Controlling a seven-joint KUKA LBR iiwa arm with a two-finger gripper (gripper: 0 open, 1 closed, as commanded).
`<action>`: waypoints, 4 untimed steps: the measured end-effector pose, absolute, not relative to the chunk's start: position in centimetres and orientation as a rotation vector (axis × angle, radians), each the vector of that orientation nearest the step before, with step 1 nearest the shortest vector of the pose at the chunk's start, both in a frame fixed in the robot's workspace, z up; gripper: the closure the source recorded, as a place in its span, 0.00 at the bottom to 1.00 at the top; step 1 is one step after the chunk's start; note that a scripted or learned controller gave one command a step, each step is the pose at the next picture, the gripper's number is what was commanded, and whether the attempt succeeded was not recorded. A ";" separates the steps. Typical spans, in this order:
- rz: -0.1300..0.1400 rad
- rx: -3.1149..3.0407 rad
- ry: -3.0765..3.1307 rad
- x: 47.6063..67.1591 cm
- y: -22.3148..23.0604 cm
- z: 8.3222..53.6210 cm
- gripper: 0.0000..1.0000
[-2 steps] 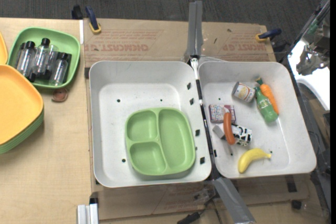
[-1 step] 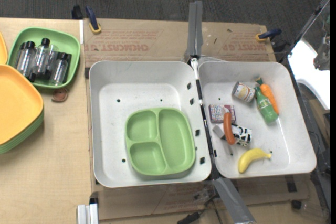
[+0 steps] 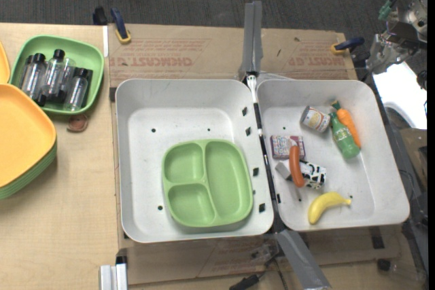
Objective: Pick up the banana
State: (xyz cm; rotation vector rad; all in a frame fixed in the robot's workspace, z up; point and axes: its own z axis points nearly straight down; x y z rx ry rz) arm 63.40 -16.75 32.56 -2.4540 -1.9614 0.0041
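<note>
Down low in the right bin point(image 3: 380, 112): curved yellow banana point(image 3: 327, 206), smooth, lying apart. Nearby: black-and-white toy cow point(image 3: 313, 176), orange hot dog point(image 3: 295, 165). Tool point(image 3: 401, 24) state: cannot tell.

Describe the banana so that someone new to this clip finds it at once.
Take the right-hand white bin of the two. Along its near edge lies the banana, just beyond a small black-and-white cow toy. It is the only plain yellow, curved thing there; the carrot and green bottle lie further back.
</note>
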 end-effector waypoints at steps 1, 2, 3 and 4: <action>0.005 -2.520 -1.873 60.7 -21.0 31.8 1.00; 0.004 -2.511 -1.888 61.6 -21.6 31.9 1.00; 0.003 -2.162 -2.279 65.6 -19.3 28.3 1.00; 0.001 -2.212 -2.233 65.9 -22.2 31.1 1.00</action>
